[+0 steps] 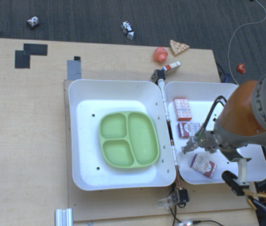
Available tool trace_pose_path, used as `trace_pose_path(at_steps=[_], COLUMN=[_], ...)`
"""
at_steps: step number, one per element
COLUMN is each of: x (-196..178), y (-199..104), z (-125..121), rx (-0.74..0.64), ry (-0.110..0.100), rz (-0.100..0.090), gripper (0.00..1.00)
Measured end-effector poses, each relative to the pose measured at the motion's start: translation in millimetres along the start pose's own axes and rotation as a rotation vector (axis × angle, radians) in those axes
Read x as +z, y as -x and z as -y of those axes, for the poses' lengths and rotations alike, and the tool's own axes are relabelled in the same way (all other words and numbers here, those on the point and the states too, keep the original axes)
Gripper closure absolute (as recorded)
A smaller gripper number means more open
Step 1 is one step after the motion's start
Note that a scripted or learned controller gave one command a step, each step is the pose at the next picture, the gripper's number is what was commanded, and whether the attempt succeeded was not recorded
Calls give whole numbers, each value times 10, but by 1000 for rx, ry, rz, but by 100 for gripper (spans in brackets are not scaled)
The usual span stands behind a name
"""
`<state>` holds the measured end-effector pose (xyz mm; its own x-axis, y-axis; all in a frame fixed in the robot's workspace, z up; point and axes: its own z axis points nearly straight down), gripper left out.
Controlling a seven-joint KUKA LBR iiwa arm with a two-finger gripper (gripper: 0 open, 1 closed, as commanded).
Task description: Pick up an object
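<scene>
The right bin (246, 105) holds three small red-and-white boxes. One (183, 109) lies near the bin's far left corner. A second (188, 129) lies just below it, partly under the gripper. The third (203, 165) lies near the front wall. My gripper (195, 144) hangs low over the right bin's left side, between the second and third boxes, at the end of the grey arm with its orange band (238, 114). I see nothing lifted off the bin floor.
The left bin (83, 126) holds a green divided plate (129, 139). Behind the bins lie a red ball (160, 54), a toy pizza slice (179, 46) and a small red-tipped piece (173, 66). A clamp (179, 197) sits at the bins' front seam.
</scene>
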<state>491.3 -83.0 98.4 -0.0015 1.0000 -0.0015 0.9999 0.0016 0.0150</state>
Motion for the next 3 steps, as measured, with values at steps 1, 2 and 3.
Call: trace_pose_path(at_steps=[1,2,3], x=[-105,-104,116], y=[-7,-8,47], z=[-18,-17,27], rx=[-2,-2,0], ry=[4,4,-7], rz=[0,0,-1], gripper=[100,0,0])
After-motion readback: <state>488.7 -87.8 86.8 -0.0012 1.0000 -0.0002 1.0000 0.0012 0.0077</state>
